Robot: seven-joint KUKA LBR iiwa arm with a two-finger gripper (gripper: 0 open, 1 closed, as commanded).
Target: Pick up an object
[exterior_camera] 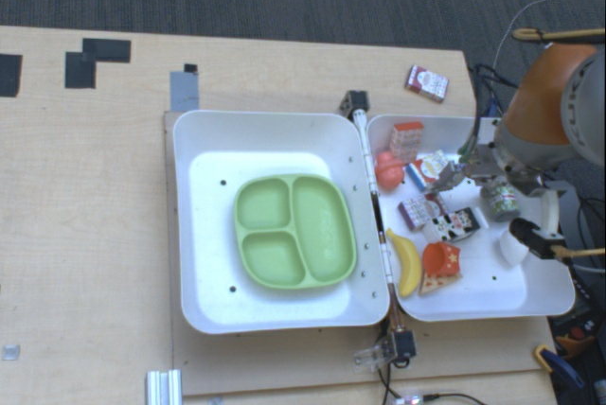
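The gripper (453, 178) hangs low in the right bin (530, 294), above the packets (437, 216); whether it is spread or pinched cannot be told. A banana (407, 263) lies nearby. The left bin (189, 204) holds a green tray (294, 232).

Two bins, one tray, several small items.
Two white bins (275, 133) (530, 294); one green divided tray (294, 231); one banana (408, 263); one small box (427, 83) on the bench.
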